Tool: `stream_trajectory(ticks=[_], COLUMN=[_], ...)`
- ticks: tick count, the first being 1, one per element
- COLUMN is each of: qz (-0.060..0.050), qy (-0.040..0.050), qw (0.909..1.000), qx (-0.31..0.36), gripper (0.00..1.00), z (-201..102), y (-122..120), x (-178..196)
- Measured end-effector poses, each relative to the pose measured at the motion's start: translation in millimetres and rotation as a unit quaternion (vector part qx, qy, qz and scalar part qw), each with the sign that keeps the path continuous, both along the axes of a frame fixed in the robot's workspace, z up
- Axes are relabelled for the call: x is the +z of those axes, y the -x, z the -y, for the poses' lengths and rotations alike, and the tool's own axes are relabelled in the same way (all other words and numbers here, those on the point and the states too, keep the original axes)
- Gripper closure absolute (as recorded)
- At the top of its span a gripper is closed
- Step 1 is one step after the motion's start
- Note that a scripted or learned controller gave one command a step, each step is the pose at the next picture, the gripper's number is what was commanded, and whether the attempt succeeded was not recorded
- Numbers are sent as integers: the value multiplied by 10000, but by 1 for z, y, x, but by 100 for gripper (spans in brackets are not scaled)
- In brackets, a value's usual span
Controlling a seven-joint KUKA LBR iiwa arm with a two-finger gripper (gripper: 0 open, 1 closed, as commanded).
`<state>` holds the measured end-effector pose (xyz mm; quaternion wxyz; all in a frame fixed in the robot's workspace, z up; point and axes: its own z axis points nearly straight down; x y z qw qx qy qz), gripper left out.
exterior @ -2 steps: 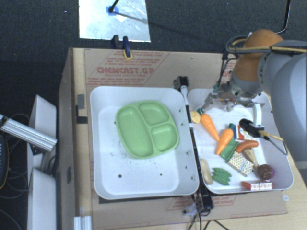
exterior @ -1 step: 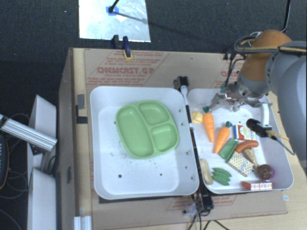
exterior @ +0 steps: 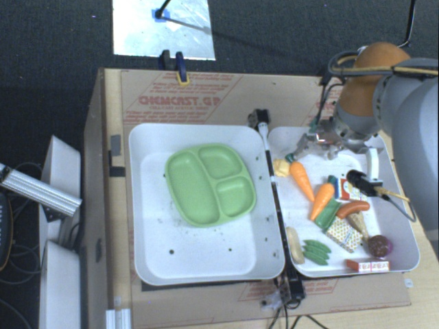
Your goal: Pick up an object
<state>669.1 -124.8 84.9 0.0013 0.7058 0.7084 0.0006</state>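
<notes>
- Gripper low over right bin's far-left corner, beside carrot; finger state unclear.
- Green plate in left bin.

A robotics lab is suggested by two white bins set on a cardboard-covered bench, toy food, clamps and loose cables.

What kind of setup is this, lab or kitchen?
Likely a robot lab grasping bench: two white bins on a board, toy carrots and other play food in one, a green divided plate in the other.
</notes>
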Motion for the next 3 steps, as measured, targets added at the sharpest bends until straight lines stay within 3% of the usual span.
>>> stream_trajectory(ticks=[1, 2, 3], qz=[-1, 14, 13], qy=[-1, 4, 5], qw=[10000, 10000, 10000], qx=[4, 14, 15], gripper=[0, 100, 0], z=[-13, -13, -13], y=[0, -1, -1], x=[0, 11, 11])
